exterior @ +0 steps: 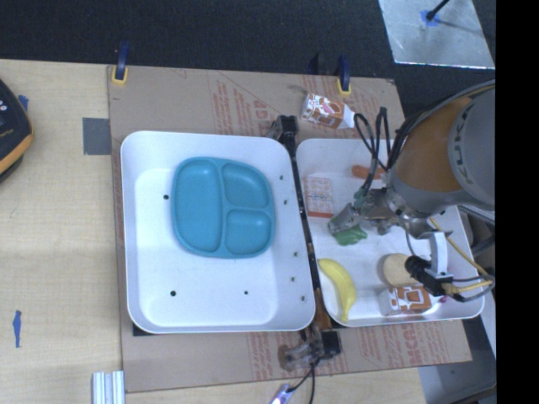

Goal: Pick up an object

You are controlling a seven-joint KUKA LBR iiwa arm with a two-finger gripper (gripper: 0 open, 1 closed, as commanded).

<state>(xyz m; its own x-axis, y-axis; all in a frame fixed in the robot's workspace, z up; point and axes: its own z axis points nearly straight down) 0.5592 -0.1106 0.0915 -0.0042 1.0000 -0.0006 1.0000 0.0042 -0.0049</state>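
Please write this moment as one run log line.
gripper: over green object, right bin | banana: lying in bin | plate: left bin

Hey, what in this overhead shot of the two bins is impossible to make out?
- Green object in the right bin: the gripper covers part of it, shape unclear.
- Print on the small carton: too small to read.
- Orange item: partly behind cables.
- Dark device: cut off by the left edge.

A pale wooden bench (50,251) carries a taped-down brown cardboard sheet (210,108) — behind it, dark carpet floor (210,15) with one grey patch (434,19).
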